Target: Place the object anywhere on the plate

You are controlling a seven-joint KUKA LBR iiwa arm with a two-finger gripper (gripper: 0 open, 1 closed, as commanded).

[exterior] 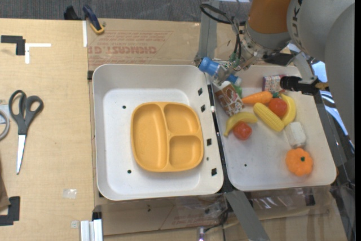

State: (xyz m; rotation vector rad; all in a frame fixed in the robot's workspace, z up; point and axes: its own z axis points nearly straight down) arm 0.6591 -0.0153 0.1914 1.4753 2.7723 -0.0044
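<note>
A yellow three-compartment plate (167,136) lies in the middle of the left white bin (107,121), with nothing on it. My gripper (231,68) hangs over the top left corner of the right bin (265,172), close to the divider between the bins. Between its fingers is a small clear bottle (220,70) with a blue cap (207,65). The bottle is tilted, with its cap pointing left toward the left bin. The bottle and gripper are up and to the right of the plate.
The right bin holds a reddish packet (230,97), carrot (256,97), tomato (277,106), corn cob (269,117), bananas (240,119), a white block (295,134) and an orange fruit (299,162). Scissors (22,113) lie on the bench at left.
</note>
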